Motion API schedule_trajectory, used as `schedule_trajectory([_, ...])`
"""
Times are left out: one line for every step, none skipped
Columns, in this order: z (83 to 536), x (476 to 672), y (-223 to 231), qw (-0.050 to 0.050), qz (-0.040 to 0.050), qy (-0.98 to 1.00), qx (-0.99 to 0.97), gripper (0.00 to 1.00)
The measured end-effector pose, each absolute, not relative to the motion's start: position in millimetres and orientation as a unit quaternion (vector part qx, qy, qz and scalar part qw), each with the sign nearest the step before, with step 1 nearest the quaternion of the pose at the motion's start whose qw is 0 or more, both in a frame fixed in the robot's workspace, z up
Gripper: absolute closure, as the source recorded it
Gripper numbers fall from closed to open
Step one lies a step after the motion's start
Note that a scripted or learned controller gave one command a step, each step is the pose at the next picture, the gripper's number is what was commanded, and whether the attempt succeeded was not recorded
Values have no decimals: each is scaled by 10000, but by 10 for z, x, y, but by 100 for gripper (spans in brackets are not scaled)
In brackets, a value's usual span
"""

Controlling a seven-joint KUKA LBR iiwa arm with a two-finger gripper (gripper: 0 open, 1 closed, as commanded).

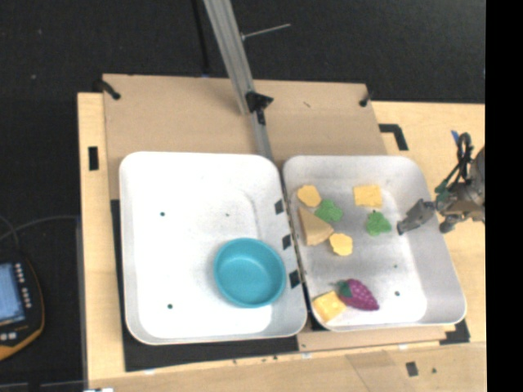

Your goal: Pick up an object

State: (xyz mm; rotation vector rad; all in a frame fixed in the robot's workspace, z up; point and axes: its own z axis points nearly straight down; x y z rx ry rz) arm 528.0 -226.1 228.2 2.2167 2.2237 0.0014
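Pale wooden bench [98, 219] bore two white bins; the gripper [417, 216] hung over the right bin [433, 284], just right of a small green block [377, 224]; jaws' state indiscernible; nothing lifted yet.

Metal pole [233, 51] above bins, handheld screen [16, 296] at left edge

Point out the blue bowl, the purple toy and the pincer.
blue bowl [248, 272], camera view, its inside floor.
purple toy [359, 294], camera view, middle of its body.
pincer [415, 216], camera view, its dark tip.
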Motion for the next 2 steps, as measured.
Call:
schedule_trajectory([2282, 5281, -2259, 8, 6, 7081, 7061, 0])
schedule_trajectory([1855, 5315, -2271, -3, -13, 7072, 7070, 0])
